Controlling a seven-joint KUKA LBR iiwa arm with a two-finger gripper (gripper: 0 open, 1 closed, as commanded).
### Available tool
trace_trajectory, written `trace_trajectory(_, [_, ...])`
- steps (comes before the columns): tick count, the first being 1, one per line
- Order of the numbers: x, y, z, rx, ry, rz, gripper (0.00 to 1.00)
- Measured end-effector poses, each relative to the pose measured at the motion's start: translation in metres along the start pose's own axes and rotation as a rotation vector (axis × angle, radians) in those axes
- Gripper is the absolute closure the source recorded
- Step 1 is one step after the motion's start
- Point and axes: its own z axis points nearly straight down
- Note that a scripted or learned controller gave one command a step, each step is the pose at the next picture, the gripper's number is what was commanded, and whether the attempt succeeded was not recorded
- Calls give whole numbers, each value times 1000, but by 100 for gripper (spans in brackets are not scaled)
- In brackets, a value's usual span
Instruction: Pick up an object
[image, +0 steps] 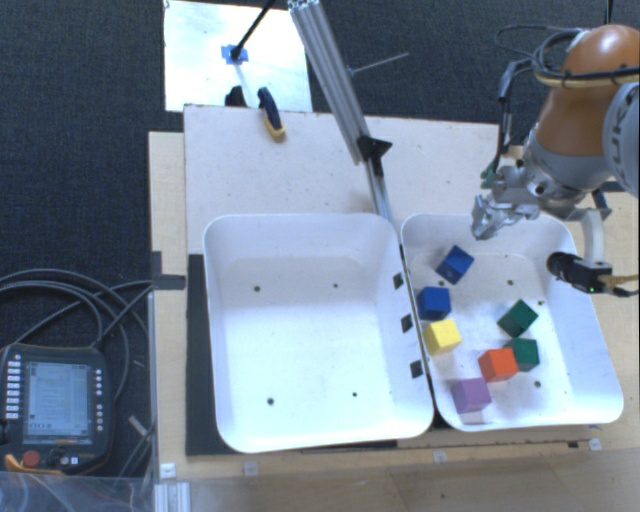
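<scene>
The right bin (590, 345) holds several small cubes. Two blue cubes (455, 264) (434, 301) lie toward its left side, with a yellow cube (442, 336) just below them. Two green cubes (518, 318) (525, 352) sit at the right, an orange cube (497, 364) beside the lower one. A purple cube (471, 395) rests near the front wall. My gripper (486, 226) hangs over the bin's back edge, up and to the right of the upper blue cube, with nothing seen between its fingers.
The left bin (300, 330) lies beside the right one. A slanted metal rod (345, 100) crosses the board behind the bins. A teach pendant (55, 405) with cables sits at the lower left, and a clamp (270, 112) stands at the back.
</scene>
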Motion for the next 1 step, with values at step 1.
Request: trace_trajectory(1, [61,-6,5,5,3,-6,100])
